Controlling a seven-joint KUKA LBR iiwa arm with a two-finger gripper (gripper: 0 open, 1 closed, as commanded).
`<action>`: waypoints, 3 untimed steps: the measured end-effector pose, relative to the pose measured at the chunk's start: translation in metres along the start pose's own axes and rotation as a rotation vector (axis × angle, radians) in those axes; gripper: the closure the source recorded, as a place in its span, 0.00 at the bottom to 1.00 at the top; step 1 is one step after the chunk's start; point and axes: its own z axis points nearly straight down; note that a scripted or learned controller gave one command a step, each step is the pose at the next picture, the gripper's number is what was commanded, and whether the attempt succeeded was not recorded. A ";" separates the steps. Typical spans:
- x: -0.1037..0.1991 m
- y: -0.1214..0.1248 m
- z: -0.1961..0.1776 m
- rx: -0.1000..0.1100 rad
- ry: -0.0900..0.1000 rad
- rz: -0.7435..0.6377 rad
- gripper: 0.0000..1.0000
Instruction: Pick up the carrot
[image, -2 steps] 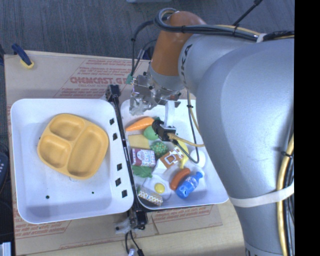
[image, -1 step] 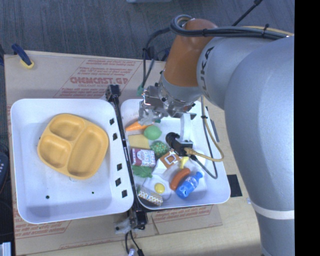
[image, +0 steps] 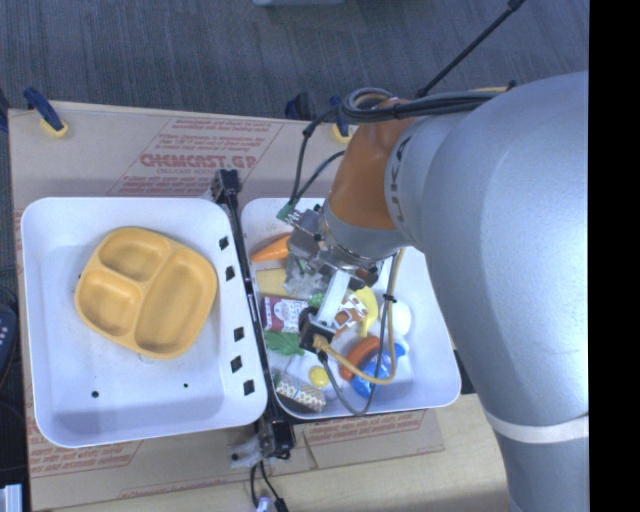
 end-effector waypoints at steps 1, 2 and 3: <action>-0.027 -0.014 -0.075 -0.002 0.002 0.162 1.00; -0.048 -0.057 -0.004 -0.001 -0.001 0.015 1.00; -0.048 -0.057 -0.005 -0.002 0.000 0.016 0.00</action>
